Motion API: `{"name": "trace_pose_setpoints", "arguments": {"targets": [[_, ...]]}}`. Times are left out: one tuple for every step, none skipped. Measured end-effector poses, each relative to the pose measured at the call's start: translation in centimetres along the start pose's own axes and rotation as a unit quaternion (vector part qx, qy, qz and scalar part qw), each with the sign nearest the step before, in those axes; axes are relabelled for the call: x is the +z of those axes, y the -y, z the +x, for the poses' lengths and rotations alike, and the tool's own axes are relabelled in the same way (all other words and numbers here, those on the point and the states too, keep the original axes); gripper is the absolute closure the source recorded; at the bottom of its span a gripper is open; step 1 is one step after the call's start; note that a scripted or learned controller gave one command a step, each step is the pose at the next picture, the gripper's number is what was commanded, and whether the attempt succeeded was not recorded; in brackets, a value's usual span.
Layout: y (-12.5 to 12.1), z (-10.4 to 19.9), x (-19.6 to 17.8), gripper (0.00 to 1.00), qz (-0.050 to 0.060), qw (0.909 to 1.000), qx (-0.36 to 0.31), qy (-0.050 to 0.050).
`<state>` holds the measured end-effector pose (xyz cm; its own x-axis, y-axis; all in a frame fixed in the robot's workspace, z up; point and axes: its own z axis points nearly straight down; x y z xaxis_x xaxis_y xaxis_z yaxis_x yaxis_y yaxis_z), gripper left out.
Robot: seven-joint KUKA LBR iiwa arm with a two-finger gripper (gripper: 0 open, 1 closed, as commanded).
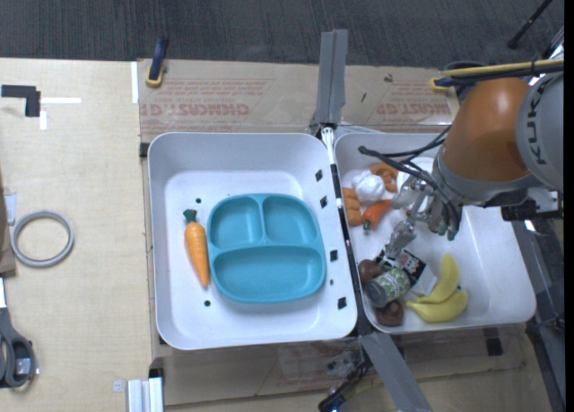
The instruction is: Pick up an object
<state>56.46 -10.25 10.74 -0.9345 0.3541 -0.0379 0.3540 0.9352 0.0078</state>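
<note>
Two white bins sit side by side; the right bin (502, 298) serves as landmark here. Inside it, near its left wall, lies a clutter: a green can (387, 286) with a dark label, a brown lump (388, 313) just below the can, a yellow banana (441, 295) to the can's right, and, toward the bin's upper left, a white ball-like item (368, 186) among orange pieces (354, 208). The gripper (401, 241) hangs over the bin's left half, just above the can, its tips close to the can's dark label. Whether it grasps anything cannot be told. In the left bin (170, 222) rest a blue divided plate (267, 247) and a carrot (196, 249).
</note>
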Motion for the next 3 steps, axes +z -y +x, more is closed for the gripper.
{"name": "trace_pose_setpoints", "arguments": {"targets": [[4.8,5.9,-0.2,0.0,-0.001,0.9997,0.023,0.002],[0.7,-2.9,0.1,0.0,0.002,0.9996,0.026,-0.009],[1.9,1.6,0.0,0.0,0.0,0.9952,0.098,0.0]]}}
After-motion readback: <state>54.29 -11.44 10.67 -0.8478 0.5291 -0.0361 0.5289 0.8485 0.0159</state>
